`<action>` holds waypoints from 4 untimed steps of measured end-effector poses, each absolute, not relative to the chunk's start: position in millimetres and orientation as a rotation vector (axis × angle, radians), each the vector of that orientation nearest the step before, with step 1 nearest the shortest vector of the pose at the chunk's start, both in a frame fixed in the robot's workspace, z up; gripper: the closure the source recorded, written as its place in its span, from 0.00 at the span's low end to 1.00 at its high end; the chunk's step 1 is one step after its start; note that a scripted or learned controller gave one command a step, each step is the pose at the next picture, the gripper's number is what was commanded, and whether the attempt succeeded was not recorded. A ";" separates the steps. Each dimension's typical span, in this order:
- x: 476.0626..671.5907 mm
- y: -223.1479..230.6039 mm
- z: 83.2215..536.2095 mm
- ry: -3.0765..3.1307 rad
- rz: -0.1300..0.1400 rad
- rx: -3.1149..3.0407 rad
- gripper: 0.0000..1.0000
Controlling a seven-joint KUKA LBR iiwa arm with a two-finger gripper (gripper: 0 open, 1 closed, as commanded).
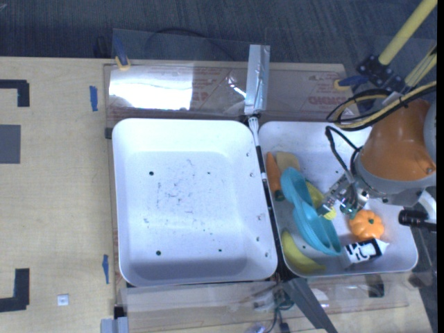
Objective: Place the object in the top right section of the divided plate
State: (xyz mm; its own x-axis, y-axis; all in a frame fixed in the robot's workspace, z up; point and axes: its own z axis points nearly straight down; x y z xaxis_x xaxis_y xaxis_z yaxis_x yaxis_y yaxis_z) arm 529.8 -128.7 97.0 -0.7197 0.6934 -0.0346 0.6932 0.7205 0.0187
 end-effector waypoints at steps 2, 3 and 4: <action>556.1 48.1 183.2 2.966 0.002 1.046 1.00; 600.6 -1.4 309.3 2.917 0.004 1.139 1.00; 601.3 0.0 314.3 2.921 0.002 1.138 1.00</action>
